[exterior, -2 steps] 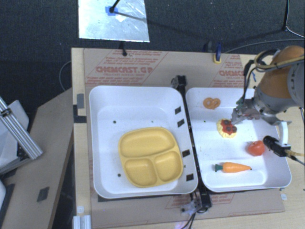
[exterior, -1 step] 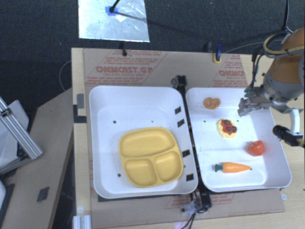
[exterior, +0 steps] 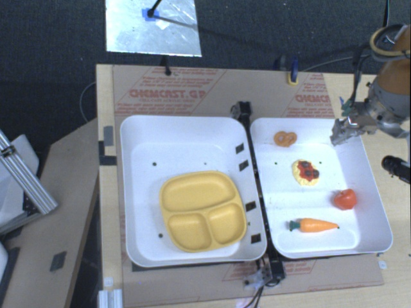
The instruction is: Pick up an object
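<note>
The right white bin [exterior: 369, 172] holds a brown pretzel [exterior: 284, 138] at its back left, a small round pizza [exterior: 306, 172] with red topping in the middle, a red tomato [exterior: 345, 199] toward the right, and an orange carrot [exterior: 313, 225] with a green end lying near the front. My gripper [exterior: 341, 132] hangs over the bin's back right corner, well apart from all of these. Nothing shows between its fingers.
The left white bin [exterior: 141, 153] holds a yellow three-compartment tray [exterior: 202, 209]. Black clips [exterior: 247, 165] run along the seam between the bins. A silver sheet [exterior: 152, 18] lies beyond the bench, and the grey arm [exterior: 392, 88] comes in from the right.
</note>
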You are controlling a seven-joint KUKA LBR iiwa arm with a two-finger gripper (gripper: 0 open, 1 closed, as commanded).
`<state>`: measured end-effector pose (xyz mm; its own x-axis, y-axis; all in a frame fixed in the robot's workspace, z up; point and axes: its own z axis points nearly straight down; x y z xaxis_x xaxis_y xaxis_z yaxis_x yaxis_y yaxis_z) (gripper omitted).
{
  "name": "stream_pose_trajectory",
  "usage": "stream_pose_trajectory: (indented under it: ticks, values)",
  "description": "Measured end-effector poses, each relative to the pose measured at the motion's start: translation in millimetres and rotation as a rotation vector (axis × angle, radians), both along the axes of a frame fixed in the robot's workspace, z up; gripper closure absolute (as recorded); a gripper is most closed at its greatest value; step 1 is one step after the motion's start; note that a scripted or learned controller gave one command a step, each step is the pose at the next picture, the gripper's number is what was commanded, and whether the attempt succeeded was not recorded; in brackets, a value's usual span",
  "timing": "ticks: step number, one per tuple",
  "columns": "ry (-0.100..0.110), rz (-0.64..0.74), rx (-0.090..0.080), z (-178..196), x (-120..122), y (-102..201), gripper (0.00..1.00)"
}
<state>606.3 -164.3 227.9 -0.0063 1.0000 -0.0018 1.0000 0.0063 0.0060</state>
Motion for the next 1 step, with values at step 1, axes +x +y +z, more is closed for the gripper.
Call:
stream_pose_trajectory:
  ticks: [1]
  values:
    - [0.001, 0.000, 0.001, 26.7, 1.3, -0.1, 1.00]
